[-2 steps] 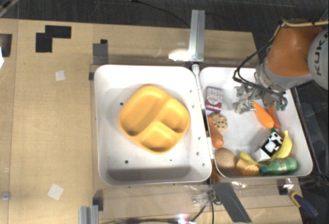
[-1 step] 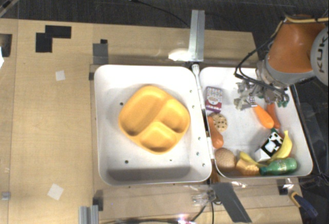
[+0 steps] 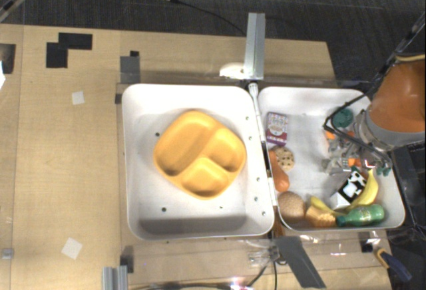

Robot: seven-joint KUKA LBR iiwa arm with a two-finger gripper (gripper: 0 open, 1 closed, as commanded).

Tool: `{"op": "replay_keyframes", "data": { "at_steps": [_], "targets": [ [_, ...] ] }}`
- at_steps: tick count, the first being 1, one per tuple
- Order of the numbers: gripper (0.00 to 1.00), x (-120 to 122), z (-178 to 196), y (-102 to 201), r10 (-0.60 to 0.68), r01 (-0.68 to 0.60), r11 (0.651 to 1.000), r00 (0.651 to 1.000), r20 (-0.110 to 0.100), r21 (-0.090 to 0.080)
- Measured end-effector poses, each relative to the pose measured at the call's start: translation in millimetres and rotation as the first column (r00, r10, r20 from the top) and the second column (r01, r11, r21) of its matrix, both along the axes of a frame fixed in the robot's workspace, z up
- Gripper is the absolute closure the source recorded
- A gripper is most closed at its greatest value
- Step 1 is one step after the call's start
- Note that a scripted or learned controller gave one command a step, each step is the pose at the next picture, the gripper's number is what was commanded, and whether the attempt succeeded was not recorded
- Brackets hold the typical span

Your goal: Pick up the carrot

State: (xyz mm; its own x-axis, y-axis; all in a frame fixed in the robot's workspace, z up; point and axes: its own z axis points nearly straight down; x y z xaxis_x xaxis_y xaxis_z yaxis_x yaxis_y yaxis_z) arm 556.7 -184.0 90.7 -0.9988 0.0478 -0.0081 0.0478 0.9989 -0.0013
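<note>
The carrot [image 3: 281, 179] lies against the right bin's [image 3: 313, 97] left wall, well apart from the gripper [image 3: 347, 163] (finger state cannot be told). Wedged between cookie [image 3: 285, 159] and potato [image 3: 291, 203], it invites a mistaken grab.

Arm [image 3: 399, 106] cut off at the 3 o'clock edge. Gripper [image 3: 346, 162] fingers indistinct among clutter. Carrot [image 3: 281, 179] partly hidden by the bin wall [image 3: 265, 162].

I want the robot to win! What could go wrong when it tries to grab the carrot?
The carrot lies tight against the bin wall, with a cookie and a potato close by, so the pincer might nudge those or slip off. The pincer also hangs far across the bin, near the banana.
</note>
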Motion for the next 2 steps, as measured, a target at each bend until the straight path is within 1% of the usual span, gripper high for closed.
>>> {"op": "replay_keyframes", "data": {
  "at_steps": [1, 2],
  "targets": [
    [1.0, 62, 86, 18, 0.052, -0.052, 0.999, 0.999, 0.011, -0.002],
    [1.0, 0, 0, 68, 0.216, -0.216, 0.976, 0.976, 0.005, -0.003]
  ]
}}
